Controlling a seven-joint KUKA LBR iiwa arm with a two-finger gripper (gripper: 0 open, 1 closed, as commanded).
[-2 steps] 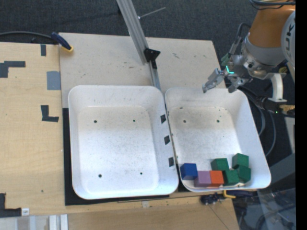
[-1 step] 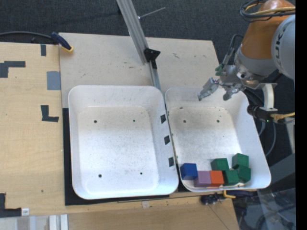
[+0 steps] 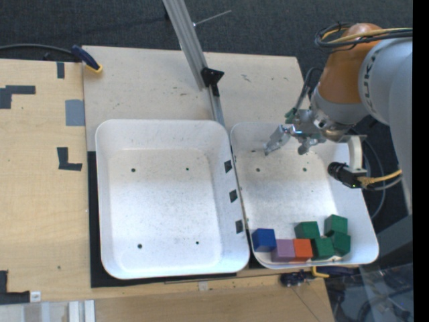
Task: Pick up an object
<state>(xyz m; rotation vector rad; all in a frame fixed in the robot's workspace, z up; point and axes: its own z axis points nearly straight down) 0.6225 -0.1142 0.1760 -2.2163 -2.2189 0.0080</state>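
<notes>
The blocks all lie along the near edge of the right bin (image 3: 348, 180), and that bin serves as the landmark here. At its near left corner sits the blue cube (image 3: 264, 239), a little apart from the rest, with open floor on its far side. Just right of it the purple block (image 3: 286, 249) and the orange block (image 3: 303, 248) touch side by side, and beyond and right of those a cluster of green blocks (image 3: 328, 237) crowds the near right corner, pressed together and close to the wall. They look like small rigid blocks, probably light, hard and smooth-faced, not fragile; flat parallel sides should take a pinch well, though a smooth face could slip if caught off centre or on an edge. The blue cube seems the easiest pick: take it across two opposite flat faces, coming straight down, since its neighbours and the bin wall leave room on at least one axis. The greens offer little gap for fingers. Farther back, the middle of the bin floor is bare. At the far end the gripper (image 3: 289, 139) hangs above the floor, well apart from every block, its fingers spread and nothing between them.
</notes>
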